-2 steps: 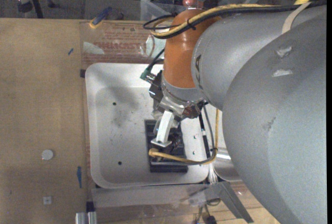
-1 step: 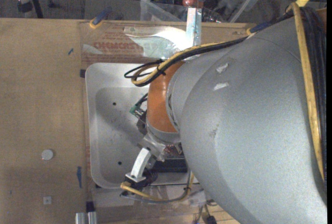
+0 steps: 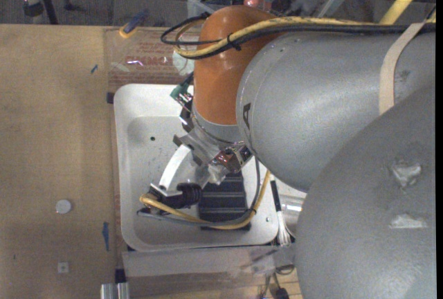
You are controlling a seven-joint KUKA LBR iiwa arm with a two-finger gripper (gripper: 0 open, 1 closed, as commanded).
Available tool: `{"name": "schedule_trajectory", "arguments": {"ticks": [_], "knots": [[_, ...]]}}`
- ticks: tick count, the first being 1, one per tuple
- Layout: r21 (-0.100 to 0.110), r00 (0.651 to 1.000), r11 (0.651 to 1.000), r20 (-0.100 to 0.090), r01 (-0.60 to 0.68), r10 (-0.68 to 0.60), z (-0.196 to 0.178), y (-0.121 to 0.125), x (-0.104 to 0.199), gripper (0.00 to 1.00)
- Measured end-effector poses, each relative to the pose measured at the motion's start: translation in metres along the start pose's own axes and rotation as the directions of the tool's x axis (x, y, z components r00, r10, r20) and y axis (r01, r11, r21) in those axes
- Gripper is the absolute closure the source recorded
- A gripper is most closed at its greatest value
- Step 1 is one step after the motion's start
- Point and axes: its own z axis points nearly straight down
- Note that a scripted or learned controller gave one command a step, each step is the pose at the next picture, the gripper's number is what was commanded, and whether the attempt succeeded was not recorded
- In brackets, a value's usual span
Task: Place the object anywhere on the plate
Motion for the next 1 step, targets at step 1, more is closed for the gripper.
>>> {"name": "schedule_trajectory", "arguments": {"ticks": [1], "knots": [[0.003, 0.976, 0.976, 0.002, 0.218, -0.218, 0.1344, 0.0363, 0.003, 1.0]]}}
